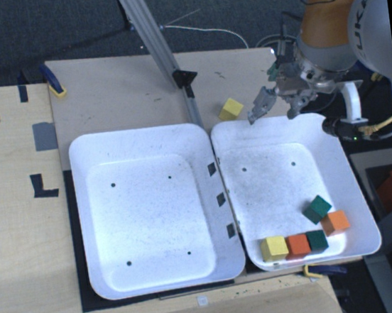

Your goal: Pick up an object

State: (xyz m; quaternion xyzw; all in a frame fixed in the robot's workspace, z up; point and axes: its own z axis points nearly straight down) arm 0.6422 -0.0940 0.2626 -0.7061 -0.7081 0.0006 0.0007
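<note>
Far left, pale wood table (13,233) w/ dark tape marks stuck on it and a grey patch near the top. Above it, dark carpet-like floor (43,25) runs across the back. Moving in — a tan board (116,91) under the bins, blue-and-yellow clamp (54,81) at its back-left corner. Left bin (87,202), white, shallow, speckled w/ scuffs. A grey metal rail (155,39) slants down from the top to the seam between the bins. Just past the seam, a yellow block (232,108) sits on the board, outside the right bin (351,189), near its back rim. Pincer (274,108) hangs over that back rim, just right of the yellow block — fingers spread apart, nothing between them. In the right bin's front-right corner: yellow cube (273,248), red-orange cube (297,245), green cube (317,241) in a row against the front wall, an orange cube (336,222) and a dark green cube (317,208) just behind. Arm (349,10) w/ orange band fills the top right, cables trailing.
</note>
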